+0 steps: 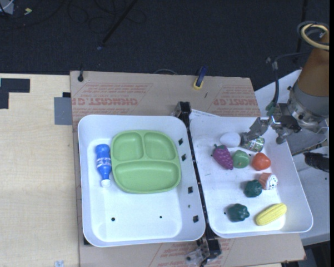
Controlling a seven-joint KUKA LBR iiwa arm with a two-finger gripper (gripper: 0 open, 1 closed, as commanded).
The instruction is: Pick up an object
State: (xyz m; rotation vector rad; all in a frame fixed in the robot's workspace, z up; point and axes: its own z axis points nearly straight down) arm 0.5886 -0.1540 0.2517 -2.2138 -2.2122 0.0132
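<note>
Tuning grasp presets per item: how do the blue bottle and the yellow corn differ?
The blue plastic bottle with a white cap lies in the left white bin; the yellow toy corn cob lies in the right white bin. The bottle points almost straight up and down the view, the corn slants. The bottle touches the green divided plate; the corn lies apart from its neighbours. Both are elongated and lie flat.

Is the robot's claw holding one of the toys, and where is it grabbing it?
It cannot be told. The claw sits low in the right bin, right above the green round toy and the orange one, but no toy shows between its tips.
</note>
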